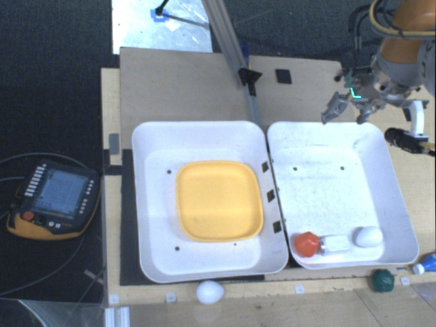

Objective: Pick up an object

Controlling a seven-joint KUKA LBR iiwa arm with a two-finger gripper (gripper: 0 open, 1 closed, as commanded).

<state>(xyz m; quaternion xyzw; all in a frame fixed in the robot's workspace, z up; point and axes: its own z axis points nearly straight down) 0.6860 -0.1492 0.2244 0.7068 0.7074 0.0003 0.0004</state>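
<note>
My gripper (349,110) hangs above the far rim of the right bin (340,182), its two fingers spread open with nothing between them. In that bin's near edge lie a red-orange ball (306,244), a small white block (336,244) beside it, and a white egg-shaped object (368,237). A yellow square plate (219,199) lies flat in the middle of the left bin (153,182). The gripper is far from all of these, at the opposite end of the right bin.
A white egg (210,292) sits on the bench in front of the left bin. A dark green ball (382,280) and a blue-tipped item (426,265) lie off the right bin's near corner. A teach pendant (53,198) rests at far left.
</note>
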